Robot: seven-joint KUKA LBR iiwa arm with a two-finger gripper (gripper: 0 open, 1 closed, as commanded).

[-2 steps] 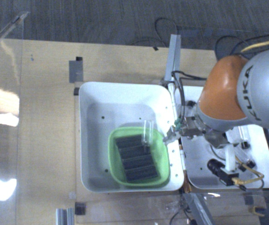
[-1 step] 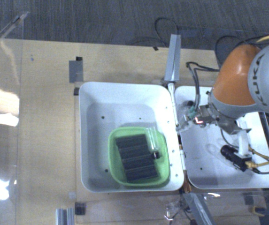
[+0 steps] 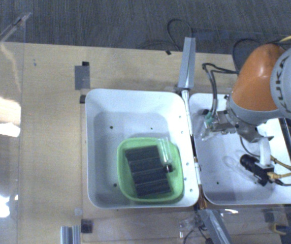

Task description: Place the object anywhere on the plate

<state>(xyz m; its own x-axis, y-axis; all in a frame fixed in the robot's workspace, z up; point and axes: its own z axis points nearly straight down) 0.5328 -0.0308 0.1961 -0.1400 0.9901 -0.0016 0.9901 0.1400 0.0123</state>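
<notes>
Gripper beside "KUKA"-lettered arm

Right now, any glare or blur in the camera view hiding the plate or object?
Camera view: bright glare on the bench at left, clear of the plate; dark object on it reads fine, small glint on its clear wrap; whole frame a bit soft; faint shadow under the arm in the right bin.

object on plate, in left bin

Soft, blurry view; left-side bench glare
</notes>
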